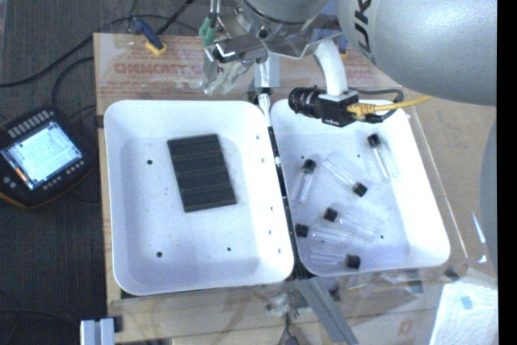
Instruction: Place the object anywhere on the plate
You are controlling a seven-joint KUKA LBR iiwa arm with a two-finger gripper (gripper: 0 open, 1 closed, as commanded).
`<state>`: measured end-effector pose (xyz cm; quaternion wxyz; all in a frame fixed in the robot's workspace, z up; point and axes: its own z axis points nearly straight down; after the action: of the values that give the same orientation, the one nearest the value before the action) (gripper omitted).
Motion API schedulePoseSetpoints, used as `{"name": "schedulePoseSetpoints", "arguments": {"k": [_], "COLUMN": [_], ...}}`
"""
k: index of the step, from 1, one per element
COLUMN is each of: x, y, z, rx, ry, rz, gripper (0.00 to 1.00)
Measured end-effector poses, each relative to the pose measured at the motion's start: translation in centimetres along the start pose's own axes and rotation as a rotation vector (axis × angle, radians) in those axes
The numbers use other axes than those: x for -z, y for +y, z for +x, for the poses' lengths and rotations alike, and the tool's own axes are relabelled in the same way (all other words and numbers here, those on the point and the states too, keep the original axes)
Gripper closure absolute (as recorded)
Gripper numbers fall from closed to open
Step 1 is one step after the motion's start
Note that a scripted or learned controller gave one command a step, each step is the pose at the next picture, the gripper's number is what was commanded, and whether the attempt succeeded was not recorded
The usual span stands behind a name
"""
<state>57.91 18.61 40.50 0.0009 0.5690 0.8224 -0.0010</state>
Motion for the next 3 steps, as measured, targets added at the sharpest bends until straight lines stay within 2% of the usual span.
{"name": "schedulePoseSetpoints", "arguments": {"k": [1,2,3], "x": [2.9,2.9,2.9], "y": [2.1,5.7,8.0], "z": [2.6,1.6,0.7], "rx": [0.182,0.398,0.112], "ry": [-0.001,-0.002,0.001], "rz": [-0.001,-0.002,-0.001], "gripper": [1.0,1.0,1.0]}}
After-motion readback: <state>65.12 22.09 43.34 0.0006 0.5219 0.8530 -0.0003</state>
